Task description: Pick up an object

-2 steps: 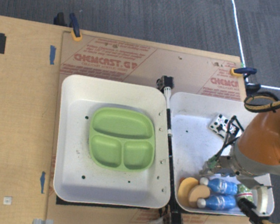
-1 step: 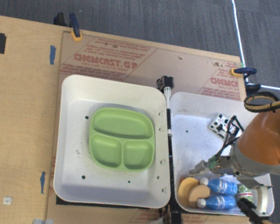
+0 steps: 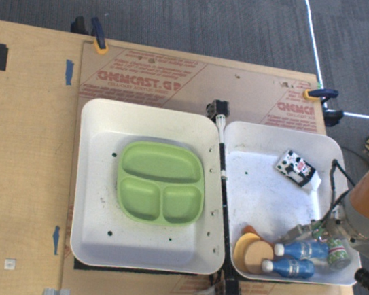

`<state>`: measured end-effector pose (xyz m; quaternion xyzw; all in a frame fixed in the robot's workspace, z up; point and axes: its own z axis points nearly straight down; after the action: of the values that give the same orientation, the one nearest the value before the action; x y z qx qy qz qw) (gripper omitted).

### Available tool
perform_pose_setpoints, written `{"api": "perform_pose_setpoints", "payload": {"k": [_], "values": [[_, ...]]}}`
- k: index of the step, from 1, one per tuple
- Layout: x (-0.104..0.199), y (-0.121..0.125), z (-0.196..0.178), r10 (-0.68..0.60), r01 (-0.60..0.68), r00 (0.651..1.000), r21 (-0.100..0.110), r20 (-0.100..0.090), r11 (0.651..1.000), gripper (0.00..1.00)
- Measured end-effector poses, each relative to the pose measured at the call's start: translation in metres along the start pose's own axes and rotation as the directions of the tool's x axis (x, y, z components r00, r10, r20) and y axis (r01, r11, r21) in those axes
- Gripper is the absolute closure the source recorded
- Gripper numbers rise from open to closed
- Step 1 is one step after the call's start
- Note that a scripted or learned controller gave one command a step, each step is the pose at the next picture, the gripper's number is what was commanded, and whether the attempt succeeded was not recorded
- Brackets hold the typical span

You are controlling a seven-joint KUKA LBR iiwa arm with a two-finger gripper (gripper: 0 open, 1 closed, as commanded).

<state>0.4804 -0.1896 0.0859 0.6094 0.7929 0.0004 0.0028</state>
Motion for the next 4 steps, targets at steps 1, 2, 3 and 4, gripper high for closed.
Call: {"api": "perform_pose_setpoints", "payload": {"k": [1, 2, 3, 4], "values": [[0.000, 0.002, -0.011, 0.000, 0.000, 1.000, -0.005, 0.003, 1.000, 1.00], [0.045, 0.012, -0.048, 0.322, -0.322, 0.947, 0.003, -0.002, 0.947, 1.00], [0.045, 0.011, -0.048, 0.323, -0.323, 0.946, 0.003, -0.002, 0.946, 0.00], [-0.024, 0.091, -0.085, 0.299, -0.299, 0.954, 0.002, -0.001, 0.954, 0.00]]}}
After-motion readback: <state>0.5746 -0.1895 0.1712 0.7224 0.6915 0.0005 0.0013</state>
